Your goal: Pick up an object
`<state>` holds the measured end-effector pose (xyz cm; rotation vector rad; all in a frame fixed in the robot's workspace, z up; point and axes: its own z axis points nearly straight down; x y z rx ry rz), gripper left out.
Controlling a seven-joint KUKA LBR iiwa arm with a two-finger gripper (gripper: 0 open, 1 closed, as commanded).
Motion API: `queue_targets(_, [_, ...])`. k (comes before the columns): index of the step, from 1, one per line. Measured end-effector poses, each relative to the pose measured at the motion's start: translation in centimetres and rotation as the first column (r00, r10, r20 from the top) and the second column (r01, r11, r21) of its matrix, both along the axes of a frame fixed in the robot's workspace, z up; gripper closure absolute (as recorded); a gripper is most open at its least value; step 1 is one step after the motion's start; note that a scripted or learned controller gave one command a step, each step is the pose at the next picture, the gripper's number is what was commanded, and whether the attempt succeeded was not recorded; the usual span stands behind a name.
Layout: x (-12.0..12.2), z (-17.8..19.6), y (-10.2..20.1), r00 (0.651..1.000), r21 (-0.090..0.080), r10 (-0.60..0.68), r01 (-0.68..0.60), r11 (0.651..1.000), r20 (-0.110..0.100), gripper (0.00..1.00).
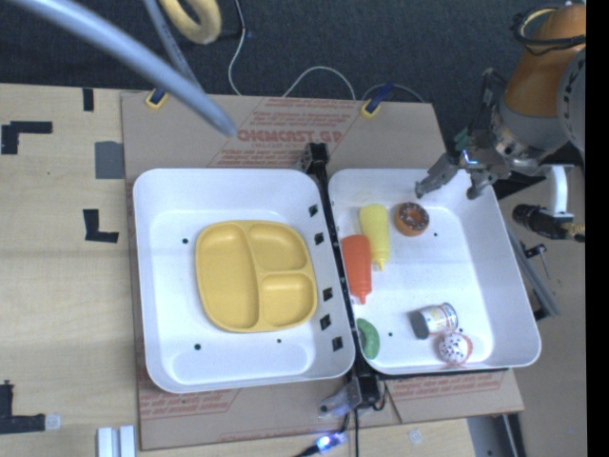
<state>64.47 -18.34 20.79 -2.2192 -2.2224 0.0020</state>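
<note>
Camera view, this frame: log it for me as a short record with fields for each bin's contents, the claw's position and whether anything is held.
left bin: one yellow divided plate
right bin: yellow bottle, orange bottle, brown donut, green item at the near-left corner, small can, speckled ball
claw: open, above the far edge of the right bin, beside the donut
held: nothing between the fingers
task state: no object picked up yet

Tray (255,276) sits in the left bin (162,198); right bin (495,246) holds bottles (366,246), donut (412,218), can (436,319), ball (455,348)
</note>
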Motion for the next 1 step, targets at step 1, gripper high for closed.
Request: queue_targets(1, [0.49, -4.57, 0.22, 1.0, 0.0, 0.001, -0.001, 1.0, -0.004, 0.0])
